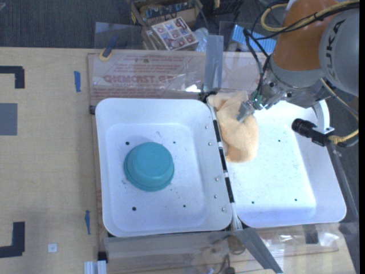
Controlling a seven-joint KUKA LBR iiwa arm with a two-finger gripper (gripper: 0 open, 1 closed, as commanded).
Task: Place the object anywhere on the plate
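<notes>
Yellow cloth [238, 135] lies crumpled in the right bin [296, 198], against its left wall near the back corner. The claw [246, 111] touches its upper edge; whether it grips, I cannot tell. A teal plate [149, 165] sits upside down in the left bin [114, 124].

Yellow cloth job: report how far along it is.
Done: the gripper has reached the yellow cloth at the right bin's left edge. In hand: the cloth hangs from the gripper, apparently pinched at its top. Left: carrying it over to the teal plate in the left bin, which bears nothing yet.
</notes>
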